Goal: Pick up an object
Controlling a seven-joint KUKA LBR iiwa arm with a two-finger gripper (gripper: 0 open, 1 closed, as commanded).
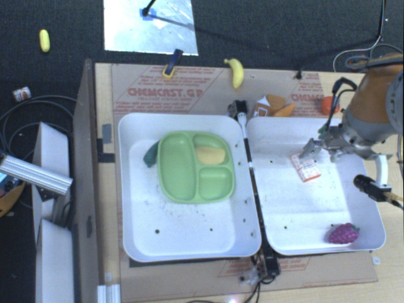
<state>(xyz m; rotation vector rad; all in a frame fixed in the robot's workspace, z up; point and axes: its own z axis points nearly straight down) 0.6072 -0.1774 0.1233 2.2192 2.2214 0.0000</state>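
Observation:
In the right bin (278, 232), a small red-and-white packet (305, 168) lies flat near the middle. My gripper (322, 151) hovers just above and to the right of it, open, with nothing between its fingers. A magenta berry-like object (343, 233) rests near the right bin's front right corner. The left bin (145, 232) holds a green divided plate (183, 175) with a yellow item (211, 154) in its upper right compartment. A dark green object (151, 154) lies against the plate's left edge.
Behind the bins, a yellow banana (237, 72), an orange-and-white object (273, 107) and an orange ball (326, 104) lie on the cardboard. A black-and-white divider (249, 163) runs between the two bins.

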